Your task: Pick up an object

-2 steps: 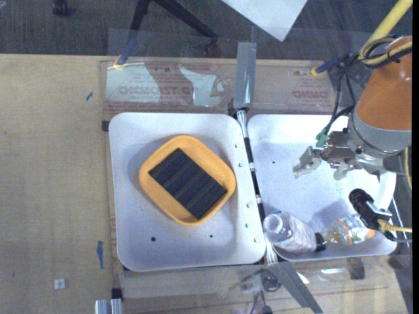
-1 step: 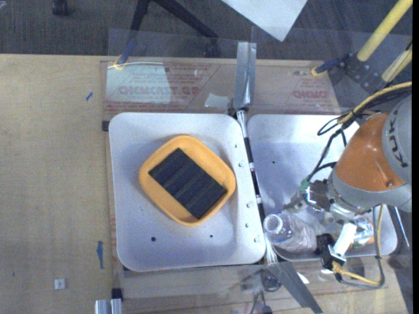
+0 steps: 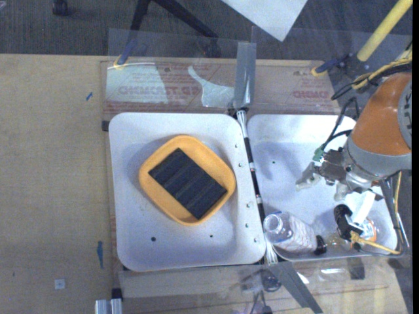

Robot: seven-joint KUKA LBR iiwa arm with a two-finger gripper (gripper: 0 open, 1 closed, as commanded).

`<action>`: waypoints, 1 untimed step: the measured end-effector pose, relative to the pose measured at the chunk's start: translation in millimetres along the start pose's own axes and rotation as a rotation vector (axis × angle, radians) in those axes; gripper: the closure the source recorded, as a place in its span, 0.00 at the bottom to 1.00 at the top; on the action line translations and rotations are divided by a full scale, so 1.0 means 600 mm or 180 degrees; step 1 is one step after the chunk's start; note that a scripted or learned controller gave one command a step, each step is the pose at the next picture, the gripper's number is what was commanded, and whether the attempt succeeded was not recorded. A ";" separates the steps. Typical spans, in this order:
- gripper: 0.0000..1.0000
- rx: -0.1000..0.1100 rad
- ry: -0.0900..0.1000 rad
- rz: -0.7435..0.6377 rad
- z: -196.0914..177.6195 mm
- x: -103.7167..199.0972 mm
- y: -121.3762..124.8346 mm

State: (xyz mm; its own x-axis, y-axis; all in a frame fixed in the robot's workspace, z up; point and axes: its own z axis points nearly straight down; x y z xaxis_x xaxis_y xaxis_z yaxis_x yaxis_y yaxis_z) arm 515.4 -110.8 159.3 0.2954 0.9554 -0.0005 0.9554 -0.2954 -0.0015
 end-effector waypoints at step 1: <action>0.00 0.0002 0.0001 -0.0018 -0.070 -0.032 -0.054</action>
State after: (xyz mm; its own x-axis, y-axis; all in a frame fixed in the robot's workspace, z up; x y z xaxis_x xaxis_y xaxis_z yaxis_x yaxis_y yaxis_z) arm 479.2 -119.4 201.2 0.2900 0.9570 -0.0003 0.9570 -0.2900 -0.0021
